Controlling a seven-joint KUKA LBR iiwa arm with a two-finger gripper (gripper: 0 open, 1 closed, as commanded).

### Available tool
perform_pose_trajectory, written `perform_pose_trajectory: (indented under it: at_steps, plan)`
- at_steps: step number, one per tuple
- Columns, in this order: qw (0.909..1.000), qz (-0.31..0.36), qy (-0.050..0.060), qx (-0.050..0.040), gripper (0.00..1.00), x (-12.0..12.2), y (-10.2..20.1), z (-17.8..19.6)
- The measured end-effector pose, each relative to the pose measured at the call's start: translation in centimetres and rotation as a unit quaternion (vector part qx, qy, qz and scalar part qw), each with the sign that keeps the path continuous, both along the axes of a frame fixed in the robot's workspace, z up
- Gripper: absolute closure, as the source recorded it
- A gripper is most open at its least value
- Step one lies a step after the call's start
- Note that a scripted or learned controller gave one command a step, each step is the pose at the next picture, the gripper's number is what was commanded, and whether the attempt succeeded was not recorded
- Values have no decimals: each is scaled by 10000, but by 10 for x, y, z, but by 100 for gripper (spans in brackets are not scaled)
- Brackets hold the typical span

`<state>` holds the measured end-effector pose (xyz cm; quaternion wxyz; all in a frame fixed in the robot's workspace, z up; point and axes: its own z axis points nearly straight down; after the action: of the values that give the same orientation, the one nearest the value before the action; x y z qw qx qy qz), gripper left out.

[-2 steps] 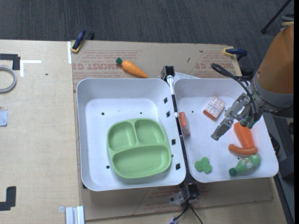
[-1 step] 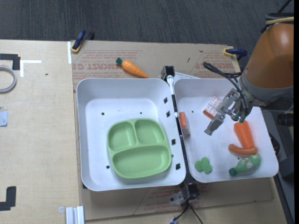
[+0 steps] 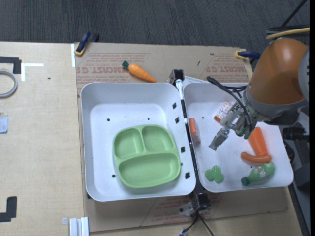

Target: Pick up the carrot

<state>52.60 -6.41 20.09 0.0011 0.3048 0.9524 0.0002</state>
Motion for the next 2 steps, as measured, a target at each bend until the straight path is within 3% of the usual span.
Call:
perform_pose_trajectory:
  at_steps: [1,2]
  plan:
    - [9998,195,5,0,0,9,28,-8]
    - [9903,1393,-5,-1,0,-3,106,7]
